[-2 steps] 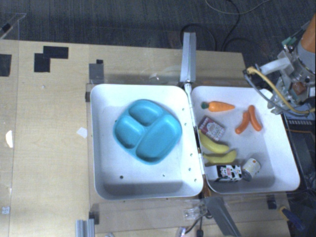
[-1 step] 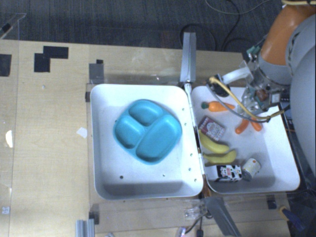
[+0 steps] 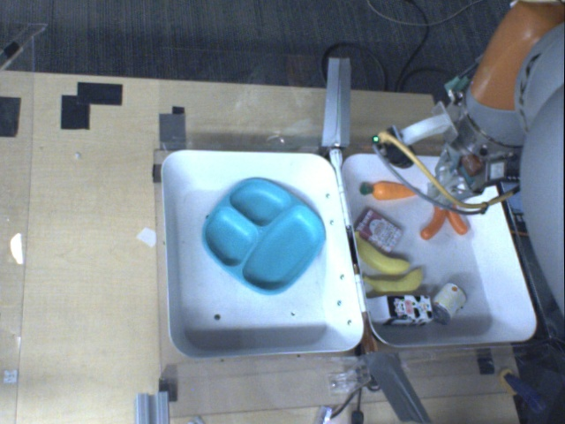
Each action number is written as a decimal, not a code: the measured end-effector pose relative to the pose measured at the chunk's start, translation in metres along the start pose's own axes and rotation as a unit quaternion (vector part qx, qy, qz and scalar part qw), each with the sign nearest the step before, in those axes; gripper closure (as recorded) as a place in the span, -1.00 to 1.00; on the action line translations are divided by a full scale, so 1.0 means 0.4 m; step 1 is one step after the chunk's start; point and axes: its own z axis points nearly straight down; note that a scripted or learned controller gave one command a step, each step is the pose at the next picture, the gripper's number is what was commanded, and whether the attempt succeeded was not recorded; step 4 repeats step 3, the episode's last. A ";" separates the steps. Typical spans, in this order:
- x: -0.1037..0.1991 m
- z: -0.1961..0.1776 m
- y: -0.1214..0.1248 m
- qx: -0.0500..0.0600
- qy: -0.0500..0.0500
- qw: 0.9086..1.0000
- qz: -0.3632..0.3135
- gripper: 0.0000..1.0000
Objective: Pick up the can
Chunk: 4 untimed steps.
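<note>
The can [image 3: 422, 307] lies on its side near the front edge of the right bin [image 3: 503, 263], with a black, white and red label and its silver end pointing right. My gripper [image 3: 452, 182] hangs over the back of that bin, above two crossed orange carrots [image 3: 443, 222], well behind the can and apart from it. Cables and the wrist body hide its tip.
Another carrot [image 3: 393, 191] lies at the back of the right bin, with a dark red packet [image 3: 380, 230] and two bananas [image 3: 388, 270] just behind the can. A blue divided plate [image 3: 265, 232] sits in the left bin [image 3: 190, 307]. A metal rail [image 3: 337, 104] stands between the bins.
</note>
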 end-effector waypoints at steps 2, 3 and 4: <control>0.134 0.083 0.196 -0.001 0.000 1.000 -0.004 1.00; 0.138 0.056 0.191 -0.001 0.001 1.000 -0.009 1.00; 0.138 0.056 0.191 -0.001 0.001 1.000 -0.009 1.00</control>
